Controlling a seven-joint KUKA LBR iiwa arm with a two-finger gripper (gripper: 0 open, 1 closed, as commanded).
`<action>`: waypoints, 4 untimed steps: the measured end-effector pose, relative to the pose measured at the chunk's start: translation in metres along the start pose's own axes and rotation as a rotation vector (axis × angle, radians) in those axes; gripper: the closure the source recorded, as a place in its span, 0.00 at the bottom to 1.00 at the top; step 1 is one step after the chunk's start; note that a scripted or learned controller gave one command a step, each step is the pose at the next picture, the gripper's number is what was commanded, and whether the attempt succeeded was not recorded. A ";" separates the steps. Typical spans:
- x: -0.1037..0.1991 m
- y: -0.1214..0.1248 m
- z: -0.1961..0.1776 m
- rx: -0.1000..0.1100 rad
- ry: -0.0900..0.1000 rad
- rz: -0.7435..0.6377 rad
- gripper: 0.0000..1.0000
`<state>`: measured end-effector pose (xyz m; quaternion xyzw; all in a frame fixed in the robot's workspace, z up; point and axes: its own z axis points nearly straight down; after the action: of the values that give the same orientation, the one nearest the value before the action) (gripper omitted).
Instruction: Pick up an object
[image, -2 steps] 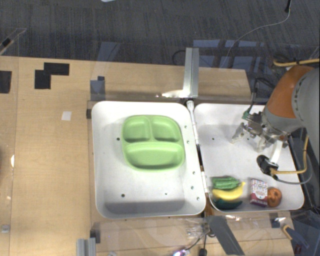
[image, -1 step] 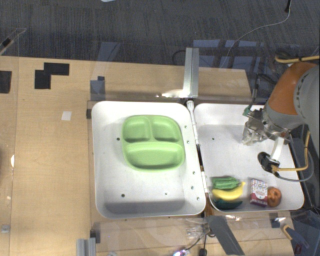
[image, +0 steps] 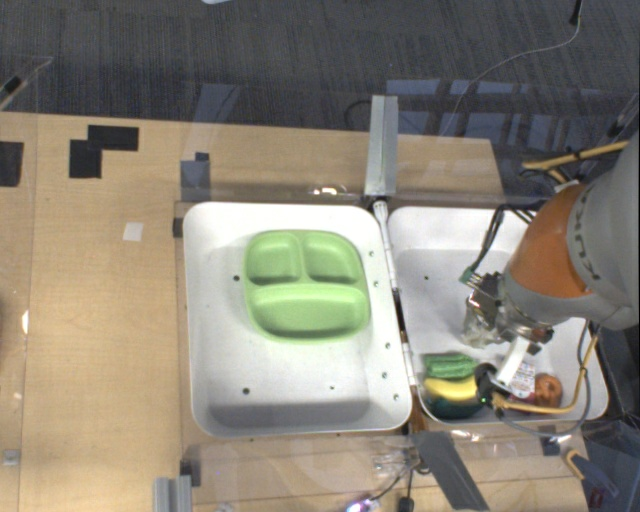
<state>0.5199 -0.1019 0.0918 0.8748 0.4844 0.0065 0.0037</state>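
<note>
Camera view: the grey two-finger gripper (image: 487, 325) hangs over the right bin; its grip state can't be told. The yellow-and-green plastic toy (image: 451, 381) lies toward seven o'clock, long axis three-to-nine.

A robotics lab: a pale wooden desk (image: 90, 300) on grey carpet (image: 250, 50) carries two white bins (image: 215, 400) in metal brackets, black tape marks (image: 100, 148), loose cables (image: 520, 50) and an industrial arm (image: 590, 240).
</note>
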 end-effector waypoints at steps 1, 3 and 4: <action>0.002 0.026 0.001 0.001 0.000 0.237 1.00; 0.010 0.066 -0.103 0.010 -0.009 0.365 1.00; -0.010 0.094 -0.003 0.011 -0.010 0.437 1.00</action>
<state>0.5945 -0.1602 0.0962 0.9590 0.2834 0.0001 -0.0001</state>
